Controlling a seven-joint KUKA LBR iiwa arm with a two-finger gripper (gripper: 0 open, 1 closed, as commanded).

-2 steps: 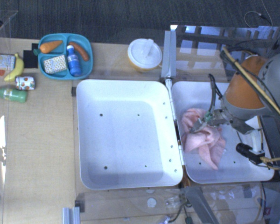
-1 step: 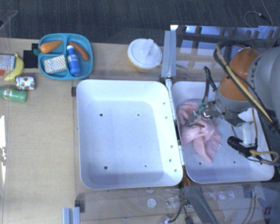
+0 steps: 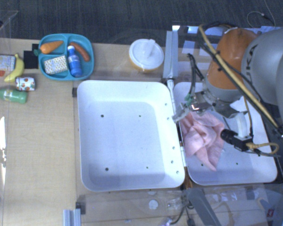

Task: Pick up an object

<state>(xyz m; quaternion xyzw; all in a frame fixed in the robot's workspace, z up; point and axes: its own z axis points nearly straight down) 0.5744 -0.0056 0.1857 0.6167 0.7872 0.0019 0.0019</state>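
A crumpled pink cloth (image 3: 205, 138) lies in the right bin (image 3: 245, 173), toward its left side. My gripper (image 3: 189, 108) is down at the cloth's upper left corner, close to the wall between the two bins. The arm's grey body and orange band cover the bin's upper part. The cloth's top edge runs up under the gripper, and the frame does not show whether it is held.
The left bin (image 3: 127, 135) sits beside the right one. On the bench at the back are a white lidded cup (image 3: 146, 54) and a blue tray (image 3: 66, 56) of toy food. A banana (image 3: 15, 69), a can and a green bottle lie at far left.
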